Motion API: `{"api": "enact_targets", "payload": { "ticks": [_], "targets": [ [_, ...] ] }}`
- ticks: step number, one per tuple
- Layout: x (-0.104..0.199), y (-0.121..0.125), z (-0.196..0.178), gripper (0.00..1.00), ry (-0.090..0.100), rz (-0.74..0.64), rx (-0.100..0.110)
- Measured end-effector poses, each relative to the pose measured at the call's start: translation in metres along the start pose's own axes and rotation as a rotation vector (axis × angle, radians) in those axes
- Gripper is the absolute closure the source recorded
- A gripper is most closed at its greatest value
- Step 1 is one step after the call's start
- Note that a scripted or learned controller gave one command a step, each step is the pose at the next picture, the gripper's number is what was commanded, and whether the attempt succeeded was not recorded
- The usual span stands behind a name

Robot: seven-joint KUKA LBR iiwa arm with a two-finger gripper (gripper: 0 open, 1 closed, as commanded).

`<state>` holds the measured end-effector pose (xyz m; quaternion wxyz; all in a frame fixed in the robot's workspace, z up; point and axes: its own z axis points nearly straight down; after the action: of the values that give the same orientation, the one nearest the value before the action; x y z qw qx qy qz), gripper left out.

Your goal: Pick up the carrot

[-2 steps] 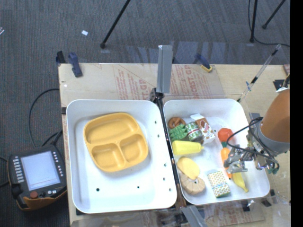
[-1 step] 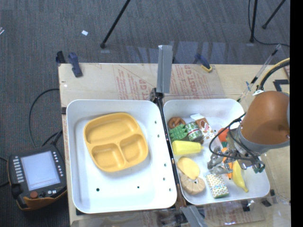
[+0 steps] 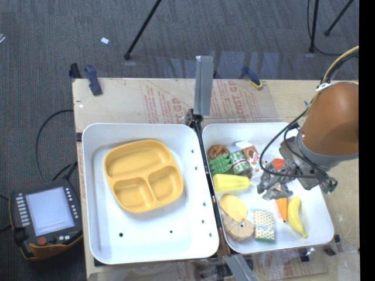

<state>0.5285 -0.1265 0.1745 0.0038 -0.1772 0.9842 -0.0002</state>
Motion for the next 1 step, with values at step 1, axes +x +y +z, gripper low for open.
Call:
{"api": "enact_targets", "payload": {
  "ticks": [1],
  "targets": [
    [0.0456, -0.0440, 0.0711, 1.00, 0.007, -0.693, -0.011]
  ]
}}
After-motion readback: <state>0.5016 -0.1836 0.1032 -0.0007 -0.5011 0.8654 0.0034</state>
